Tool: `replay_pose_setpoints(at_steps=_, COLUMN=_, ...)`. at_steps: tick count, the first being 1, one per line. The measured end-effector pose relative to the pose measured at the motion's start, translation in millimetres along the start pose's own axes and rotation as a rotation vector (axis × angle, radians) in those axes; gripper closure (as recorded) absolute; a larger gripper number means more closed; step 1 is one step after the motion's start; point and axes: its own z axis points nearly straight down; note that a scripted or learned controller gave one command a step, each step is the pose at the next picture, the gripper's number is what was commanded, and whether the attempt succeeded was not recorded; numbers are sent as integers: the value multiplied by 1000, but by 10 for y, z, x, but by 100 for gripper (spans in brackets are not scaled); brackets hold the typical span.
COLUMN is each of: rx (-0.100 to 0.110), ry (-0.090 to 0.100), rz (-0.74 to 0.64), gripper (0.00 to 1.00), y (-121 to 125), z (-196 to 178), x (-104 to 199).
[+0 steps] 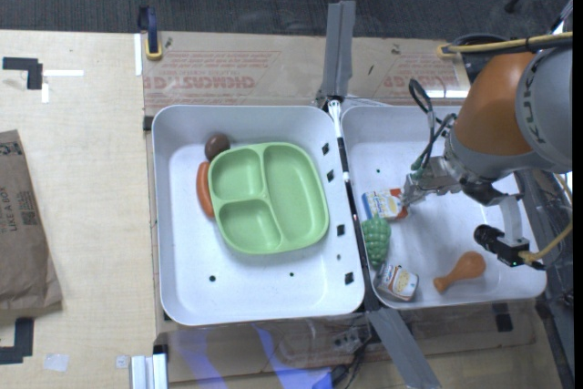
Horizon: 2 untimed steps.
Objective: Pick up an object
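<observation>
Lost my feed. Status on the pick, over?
Gripper low in right bin, at the small carton. Grip unconfirmed. Green toy crowds it, can nearby.

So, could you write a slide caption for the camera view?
Claw over a small carton in the right bin; green tray in the left bin.

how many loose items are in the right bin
4. A small carton by the hand, a green bumpy piece below it by the left wall, a tub at the front, a drumstick front right. The arm may hide more.
</observation>
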Motion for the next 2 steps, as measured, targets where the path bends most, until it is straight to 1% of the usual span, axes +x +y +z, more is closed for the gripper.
replay_pose_setpoints(at_steps=1, rx=2, ry=0, rz=0, gripper=0, y=-6, z=11, x=1)
replay_pose_setpoints(at_steps=2, rx=-1, ry=1, rz=65, gripper=0, y=-137, z=99, x=57)
